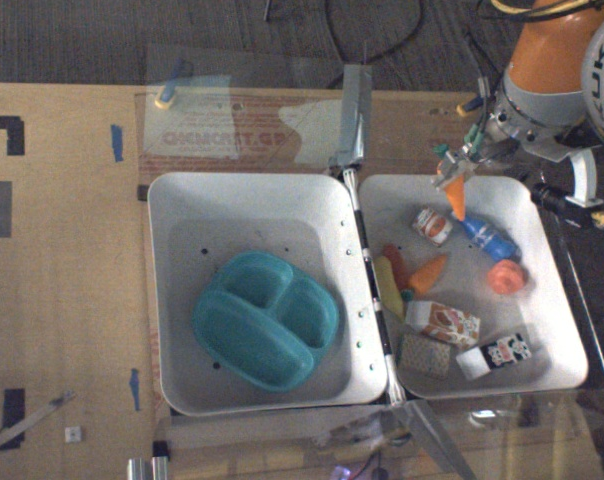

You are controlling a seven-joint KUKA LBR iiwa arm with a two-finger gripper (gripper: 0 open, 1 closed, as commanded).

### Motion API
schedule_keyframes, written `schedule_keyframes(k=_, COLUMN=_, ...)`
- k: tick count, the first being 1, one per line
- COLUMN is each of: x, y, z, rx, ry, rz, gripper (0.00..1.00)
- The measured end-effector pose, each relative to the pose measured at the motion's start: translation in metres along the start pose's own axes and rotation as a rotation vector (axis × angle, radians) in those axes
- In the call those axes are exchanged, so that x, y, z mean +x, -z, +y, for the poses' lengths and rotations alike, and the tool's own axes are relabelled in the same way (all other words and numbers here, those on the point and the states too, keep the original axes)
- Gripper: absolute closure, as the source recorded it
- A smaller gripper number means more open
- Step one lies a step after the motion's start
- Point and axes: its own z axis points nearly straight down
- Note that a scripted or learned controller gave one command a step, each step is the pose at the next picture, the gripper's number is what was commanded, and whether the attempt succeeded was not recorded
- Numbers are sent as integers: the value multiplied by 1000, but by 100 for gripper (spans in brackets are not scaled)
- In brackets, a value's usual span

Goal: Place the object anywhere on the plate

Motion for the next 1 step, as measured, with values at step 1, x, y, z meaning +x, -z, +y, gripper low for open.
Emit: schedule_keyframes(k=1, x=93, y=-22, z=-5, rx=2, ry=160, rz=3, gripper=100)
